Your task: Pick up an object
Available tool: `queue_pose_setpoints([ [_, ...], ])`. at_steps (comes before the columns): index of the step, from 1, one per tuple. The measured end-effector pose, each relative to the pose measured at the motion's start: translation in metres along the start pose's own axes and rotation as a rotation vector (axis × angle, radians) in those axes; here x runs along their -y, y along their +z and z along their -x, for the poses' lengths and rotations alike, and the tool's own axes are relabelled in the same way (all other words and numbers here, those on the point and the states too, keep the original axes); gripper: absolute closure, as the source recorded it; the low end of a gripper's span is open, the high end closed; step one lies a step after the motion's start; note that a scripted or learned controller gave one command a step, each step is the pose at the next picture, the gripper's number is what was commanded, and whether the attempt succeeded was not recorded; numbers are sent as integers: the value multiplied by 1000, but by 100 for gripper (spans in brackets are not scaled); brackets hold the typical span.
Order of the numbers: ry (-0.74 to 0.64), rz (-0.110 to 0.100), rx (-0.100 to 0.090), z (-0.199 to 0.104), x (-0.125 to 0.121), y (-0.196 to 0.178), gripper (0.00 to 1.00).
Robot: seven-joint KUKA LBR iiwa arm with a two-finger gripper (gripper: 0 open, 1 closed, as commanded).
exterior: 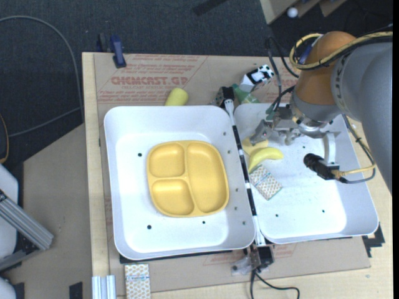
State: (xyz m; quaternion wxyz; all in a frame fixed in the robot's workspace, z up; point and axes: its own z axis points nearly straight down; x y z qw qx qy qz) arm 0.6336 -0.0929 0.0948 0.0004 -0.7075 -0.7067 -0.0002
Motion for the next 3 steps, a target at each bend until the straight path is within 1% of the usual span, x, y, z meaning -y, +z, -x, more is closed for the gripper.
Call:
queue_pose_setpoints([
  [1, -1, -3, 0, 2, 18, 10, 0],
  [2, 0, -1, 0, 2, 17, 0, 100],
  [3, 0, -1, 0, 2, 18, 0, 0],
])
